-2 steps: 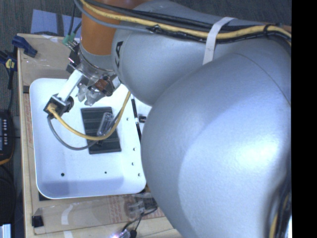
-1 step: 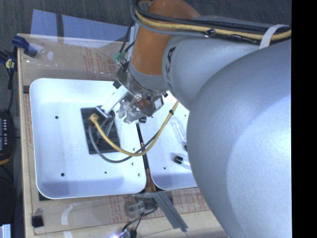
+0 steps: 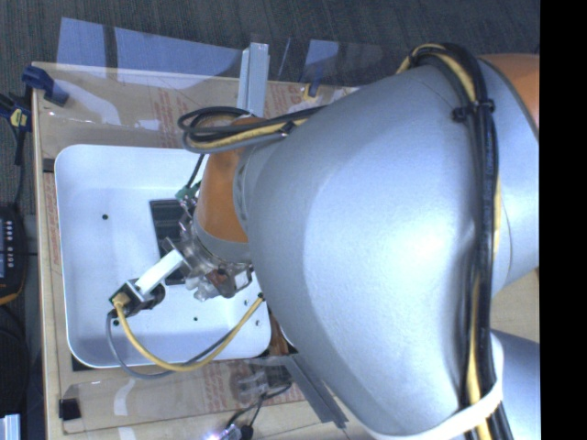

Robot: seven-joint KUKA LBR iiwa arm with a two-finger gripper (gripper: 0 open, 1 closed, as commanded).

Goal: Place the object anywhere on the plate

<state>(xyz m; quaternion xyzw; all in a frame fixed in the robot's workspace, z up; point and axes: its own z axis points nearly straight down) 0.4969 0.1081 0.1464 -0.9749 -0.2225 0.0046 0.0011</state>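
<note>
My gripper hangs low over the left white bin, near its right side. The large grey arm with its orange band covers the gripper's upper part and everything to the right. A dark rectangular thing lies on the bin floor just left of the wrist; what it is I cannot tell. Nothing shows between the gripper's tips from this angle.
The bin's left and lower floor is bare white with a few small dark specks. A wooden bench frame surrounds the bin. Clear plastic sheets stand at the back, and blue clamps sit at the far left corner.
</note>
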